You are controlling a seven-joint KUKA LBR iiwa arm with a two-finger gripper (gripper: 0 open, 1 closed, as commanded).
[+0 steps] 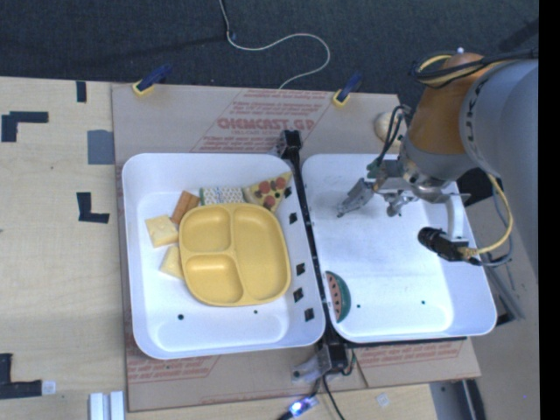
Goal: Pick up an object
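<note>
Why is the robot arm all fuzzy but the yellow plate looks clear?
In the camera view the grey and orange arm sits nearest the lens, so it looks soft and blurry, while the yellow plate in the left bin is fairly sharp; the light is even, with only a faint shadow on the right bin floor under the gripper, and no strong glare.

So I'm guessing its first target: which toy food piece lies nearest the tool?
The watermelon slice, alone in the right bin at its left wall, below the tool. The other pieces lie around the yellow plate in the left bin.
</note>
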